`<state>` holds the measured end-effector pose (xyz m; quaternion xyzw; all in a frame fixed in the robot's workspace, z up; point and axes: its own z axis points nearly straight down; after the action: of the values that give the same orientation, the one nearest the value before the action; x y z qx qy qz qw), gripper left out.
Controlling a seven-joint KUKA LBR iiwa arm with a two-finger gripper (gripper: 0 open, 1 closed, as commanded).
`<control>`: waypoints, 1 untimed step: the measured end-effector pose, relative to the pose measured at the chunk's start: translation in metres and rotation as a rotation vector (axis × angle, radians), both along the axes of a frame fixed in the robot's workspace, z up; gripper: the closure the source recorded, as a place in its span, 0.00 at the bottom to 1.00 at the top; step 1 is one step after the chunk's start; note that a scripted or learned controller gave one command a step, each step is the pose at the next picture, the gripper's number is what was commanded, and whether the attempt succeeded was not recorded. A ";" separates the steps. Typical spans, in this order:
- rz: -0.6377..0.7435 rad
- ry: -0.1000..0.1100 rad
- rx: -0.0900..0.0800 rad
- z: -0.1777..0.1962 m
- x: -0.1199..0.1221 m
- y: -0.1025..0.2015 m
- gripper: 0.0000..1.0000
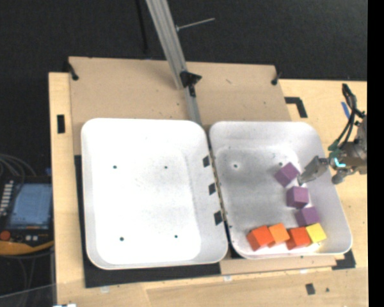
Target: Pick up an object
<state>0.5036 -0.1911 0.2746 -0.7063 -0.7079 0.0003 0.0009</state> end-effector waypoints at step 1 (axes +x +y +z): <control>0.000 -0.004 -0.001 0.002 0.001 0.000 0.00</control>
<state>0.5044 -0.1908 0.2766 -0.7064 -0.7078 -0.0009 -0.0008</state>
